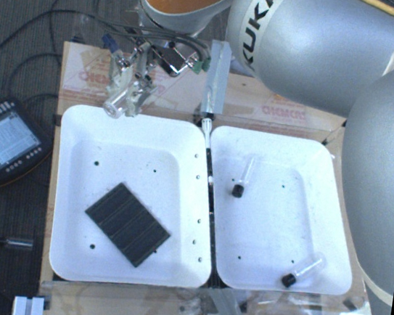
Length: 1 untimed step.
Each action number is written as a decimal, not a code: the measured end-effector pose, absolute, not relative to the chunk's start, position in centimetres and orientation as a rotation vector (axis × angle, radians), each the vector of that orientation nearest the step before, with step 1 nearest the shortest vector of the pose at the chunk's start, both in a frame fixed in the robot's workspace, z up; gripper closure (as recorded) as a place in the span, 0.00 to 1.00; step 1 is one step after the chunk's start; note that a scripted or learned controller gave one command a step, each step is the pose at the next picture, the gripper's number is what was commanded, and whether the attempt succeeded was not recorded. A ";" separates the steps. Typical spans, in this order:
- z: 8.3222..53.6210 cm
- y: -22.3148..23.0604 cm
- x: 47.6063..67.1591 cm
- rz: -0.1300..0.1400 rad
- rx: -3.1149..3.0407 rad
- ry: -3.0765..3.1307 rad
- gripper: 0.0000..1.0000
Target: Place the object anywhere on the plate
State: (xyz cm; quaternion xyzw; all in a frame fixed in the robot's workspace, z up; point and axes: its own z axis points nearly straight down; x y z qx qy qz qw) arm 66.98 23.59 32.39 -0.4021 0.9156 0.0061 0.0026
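From my screen, the hand (126, 98) hangs over the far rim of the left shallow white bin (77, 172), pinching a clear plastic vial (117, 104) between its fingers. The dark ribbed rectangular plate (128, 224) lies flat on that bin's floor, nearer the front, well apart from the vial. I judge the pickup done; carrying across and setting down remain.

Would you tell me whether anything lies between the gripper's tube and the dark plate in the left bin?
Nothing visible does. The gripper holds a clear tube over the left bin's far rim, and only bare white floor separates it from the dark plate.
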 end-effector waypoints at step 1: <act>33.2 23.7 67.1 0.029 -1.257 2.870 1.00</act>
